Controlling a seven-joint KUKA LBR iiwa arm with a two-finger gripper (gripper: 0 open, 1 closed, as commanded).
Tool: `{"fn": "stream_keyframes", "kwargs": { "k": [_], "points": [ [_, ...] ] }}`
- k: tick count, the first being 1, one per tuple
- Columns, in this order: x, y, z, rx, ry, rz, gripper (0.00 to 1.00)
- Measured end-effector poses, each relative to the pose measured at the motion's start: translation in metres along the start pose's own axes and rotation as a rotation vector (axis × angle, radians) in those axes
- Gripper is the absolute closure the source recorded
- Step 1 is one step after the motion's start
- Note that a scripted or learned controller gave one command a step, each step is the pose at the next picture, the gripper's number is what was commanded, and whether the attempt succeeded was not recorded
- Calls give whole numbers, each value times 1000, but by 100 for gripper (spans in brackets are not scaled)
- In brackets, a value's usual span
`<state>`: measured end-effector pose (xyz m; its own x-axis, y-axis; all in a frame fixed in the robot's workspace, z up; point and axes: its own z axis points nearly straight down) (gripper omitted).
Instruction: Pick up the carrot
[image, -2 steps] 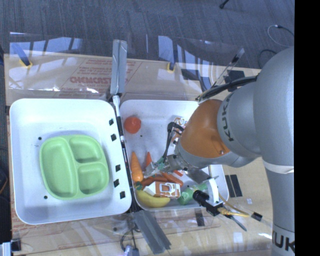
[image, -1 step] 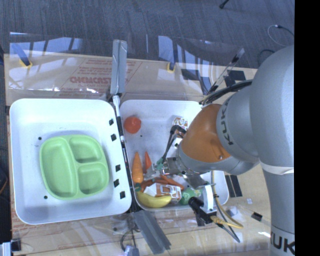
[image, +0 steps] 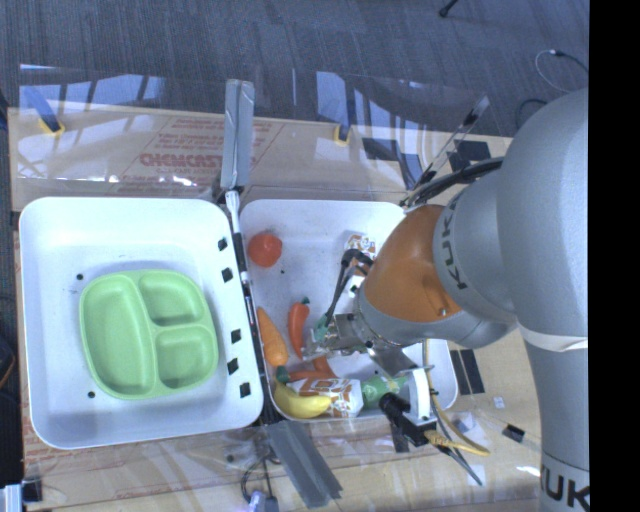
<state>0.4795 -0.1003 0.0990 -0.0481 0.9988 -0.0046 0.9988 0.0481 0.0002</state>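
Note:
The carrot (image: 271, 338) is an orange tapered piece lying lengthwise along the left wall of the right bin (image: 300, 215). Just to its right lies a shorter red-orange vegetable (image: 298, 323). My gripper (image: 325, 340) hangs low over the bin's lower middle, beside the red-orange vegetable and a short way right of the carrot. The grey arm with its orange band (image: 410, 275) covers the bin's right half. Nothing shows held in the gripper.
A red tomato (image: 265, 249) sits at the right bin's upper left. A banana (image: 303, 403), a small labelled bottle (image: 343, 396) and a green item (image: 384, 388) crowd its front edge. The left bin (image: 50, 240) holds a green divided plate (image: 150, 330).

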Motion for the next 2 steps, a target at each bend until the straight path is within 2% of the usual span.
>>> {"fn": "stream_keyframes", "kwargs": {
  "k": [1,2],
  "points": [
    [73,38,-90,9,5,149,100],
    [133,5,-89,15,2,513,100]
  ]
}}
